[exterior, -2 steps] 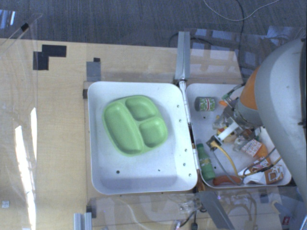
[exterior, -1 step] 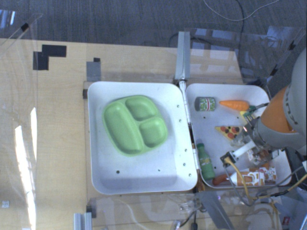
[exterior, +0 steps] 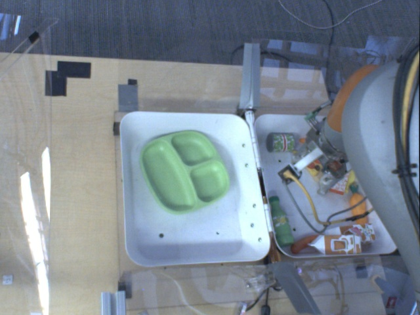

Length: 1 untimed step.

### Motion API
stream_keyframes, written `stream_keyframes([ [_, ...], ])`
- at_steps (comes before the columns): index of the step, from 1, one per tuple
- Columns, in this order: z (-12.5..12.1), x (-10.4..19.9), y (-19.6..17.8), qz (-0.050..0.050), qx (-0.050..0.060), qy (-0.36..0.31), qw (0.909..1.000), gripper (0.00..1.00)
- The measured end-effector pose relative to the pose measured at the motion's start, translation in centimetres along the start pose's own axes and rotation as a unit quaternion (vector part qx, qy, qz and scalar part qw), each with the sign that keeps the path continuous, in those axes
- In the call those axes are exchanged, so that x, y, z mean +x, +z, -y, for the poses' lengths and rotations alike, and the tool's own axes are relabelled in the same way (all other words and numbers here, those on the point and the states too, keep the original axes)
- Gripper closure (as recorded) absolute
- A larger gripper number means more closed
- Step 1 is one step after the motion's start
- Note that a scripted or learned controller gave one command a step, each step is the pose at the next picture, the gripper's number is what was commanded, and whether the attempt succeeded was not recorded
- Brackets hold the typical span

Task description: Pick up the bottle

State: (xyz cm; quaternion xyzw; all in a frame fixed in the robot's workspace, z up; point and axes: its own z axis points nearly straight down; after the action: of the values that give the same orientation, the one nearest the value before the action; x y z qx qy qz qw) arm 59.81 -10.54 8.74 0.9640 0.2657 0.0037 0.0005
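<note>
Green bottle (exterior: pixel 281 220) lies untouched at the right bin's (exterior: pixel 387 245) left wall; our end effector (exterior: pixel 319 155) hovers farther in, grip unreadable, pickup remains.

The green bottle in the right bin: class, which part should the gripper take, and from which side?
Probably the green bottle is best taken from above, across the middle of its body. It lies on its side along the right bin's left wall, so fingers closing across its narrow width should fit, though the wall side looks tight.
</note>
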Motion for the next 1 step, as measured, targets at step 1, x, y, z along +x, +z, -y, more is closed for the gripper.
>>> stream_keyframes([
  [1, -1.89, -8.87, -1.37, 0.003, 0.001, 0.045, 0.999, 0.0],
])
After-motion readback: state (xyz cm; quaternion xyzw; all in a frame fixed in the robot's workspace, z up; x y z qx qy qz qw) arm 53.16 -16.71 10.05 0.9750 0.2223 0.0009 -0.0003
